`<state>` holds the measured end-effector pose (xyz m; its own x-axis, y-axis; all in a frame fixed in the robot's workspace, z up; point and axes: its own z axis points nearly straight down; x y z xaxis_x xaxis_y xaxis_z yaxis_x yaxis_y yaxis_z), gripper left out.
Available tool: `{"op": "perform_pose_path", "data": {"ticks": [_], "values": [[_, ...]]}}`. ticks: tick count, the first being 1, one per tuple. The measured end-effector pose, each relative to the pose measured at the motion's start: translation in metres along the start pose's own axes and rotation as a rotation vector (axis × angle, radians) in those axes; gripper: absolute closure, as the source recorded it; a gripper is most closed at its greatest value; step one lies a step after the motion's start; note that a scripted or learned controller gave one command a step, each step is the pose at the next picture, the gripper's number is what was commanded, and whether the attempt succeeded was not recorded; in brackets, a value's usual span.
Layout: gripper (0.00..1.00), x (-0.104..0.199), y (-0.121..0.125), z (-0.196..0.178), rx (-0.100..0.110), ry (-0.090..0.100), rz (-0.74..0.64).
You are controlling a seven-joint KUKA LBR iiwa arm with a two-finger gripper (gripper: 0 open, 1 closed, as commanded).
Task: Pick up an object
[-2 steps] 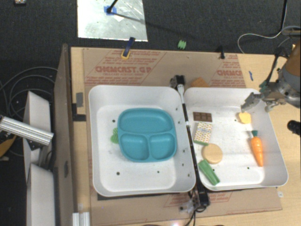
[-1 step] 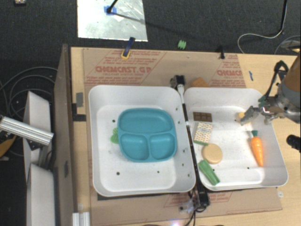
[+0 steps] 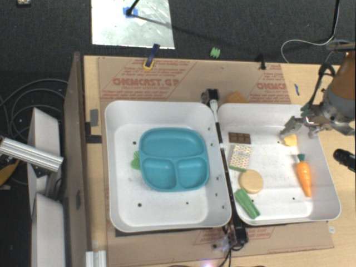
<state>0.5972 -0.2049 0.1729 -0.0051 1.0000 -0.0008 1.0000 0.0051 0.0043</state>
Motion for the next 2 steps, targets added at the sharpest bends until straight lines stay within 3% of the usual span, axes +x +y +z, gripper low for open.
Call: {"op": "perform_pose_path", "data": {"ticks": [1, 2], "values": [[0.0, -0.002, 0.006, -0.043, -0.002, -0.001, 0.0], [0.0, -0.001, -0.042, 0.046, 0.012, 0.003, 0.006]]}}
